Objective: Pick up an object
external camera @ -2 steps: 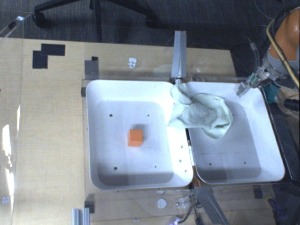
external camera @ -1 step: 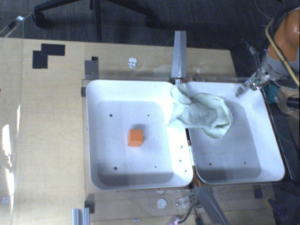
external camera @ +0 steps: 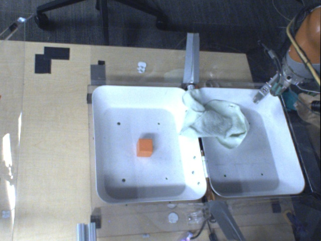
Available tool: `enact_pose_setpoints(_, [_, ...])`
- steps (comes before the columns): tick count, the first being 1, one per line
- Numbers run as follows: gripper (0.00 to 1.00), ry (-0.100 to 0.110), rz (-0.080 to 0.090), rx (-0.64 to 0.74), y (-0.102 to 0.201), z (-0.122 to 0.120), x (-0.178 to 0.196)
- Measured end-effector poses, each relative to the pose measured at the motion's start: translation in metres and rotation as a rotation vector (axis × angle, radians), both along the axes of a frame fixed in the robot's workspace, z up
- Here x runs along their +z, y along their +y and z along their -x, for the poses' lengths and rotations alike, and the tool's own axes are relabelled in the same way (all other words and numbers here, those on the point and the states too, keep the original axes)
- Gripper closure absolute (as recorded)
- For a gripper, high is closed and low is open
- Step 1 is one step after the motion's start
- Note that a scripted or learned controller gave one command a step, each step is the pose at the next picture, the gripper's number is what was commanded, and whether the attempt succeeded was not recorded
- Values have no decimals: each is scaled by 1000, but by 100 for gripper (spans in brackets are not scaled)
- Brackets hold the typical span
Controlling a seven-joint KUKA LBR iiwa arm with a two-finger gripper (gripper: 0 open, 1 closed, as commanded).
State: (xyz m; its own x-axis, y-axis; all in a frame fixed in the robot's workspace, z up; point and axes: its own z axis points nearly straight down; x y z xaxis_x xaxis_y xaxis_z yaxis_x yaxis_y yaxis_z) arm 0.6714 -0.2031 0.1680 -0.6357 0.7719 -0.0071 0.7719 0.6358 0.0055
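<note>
A small orange cube sits on the floor of the left bin, near its middle. A crumpled pale cloth lies in the right bin, its left part draped over the divider between the bins. My gripper hangs over the far right corner of the right bin, to the right of the cloth and apart from it. Nothing shows in its grasp. The orange band of the arm is at the upper right.
A grey metal post stands behind the bins at their joint. Cables and dark gear crowd the right side of the right bin. Wooden bench lies to the left of the bins.
</note>
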Motion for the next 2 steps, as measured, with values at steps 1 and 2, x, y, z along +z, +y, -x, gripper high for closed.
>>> enact_pose_setpoints(1, [100,0,0,56,0,4,-12])
enact_pose_setpoints(2, [100,-8,3,57,-1,46,-77])
